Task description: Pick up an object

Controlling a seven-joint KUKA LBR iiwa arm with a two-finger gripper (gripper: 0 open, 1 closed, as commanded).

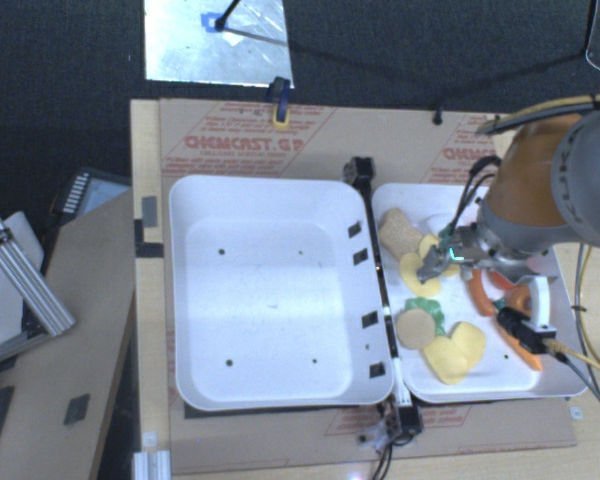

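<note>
Dark carpet surrounds a cardboard-topped bench [240,133] that carries two shallow white bins side by side. The left bin [270,288] has nothing for the arm to take; the right bin [480,383] holds all the candidates. A tan cylinder-like piece [400,233] lies near the divider, a pale yellow piece [418,271] just below it, then a round tan disc [414,329] touching a bit of green [432,309], with a larger yellow lump [454,351] at the near wall and orange pieces [500,303] toward the right side. The gripper [442,256] hangs low over the upper middle of that bin, close to the pale yellow piece, the grey-and-orange arm [540,193] reaching in behind it. Whether the fingers are spread or closed I cannot tell — the wrist body and cables cover them from this slant — and nothing is visibly pinched between them, so I would judge no object is secured yet. The risks come from crowding: the pieces lie close together, so a descent slightly off centre could land on an edge and nudge the yellow piece against the tan one instead of straddling it. A rounded, possibly slick piece may also squirt out on closing — or slip during the lift if gripped shallowly.
</note>
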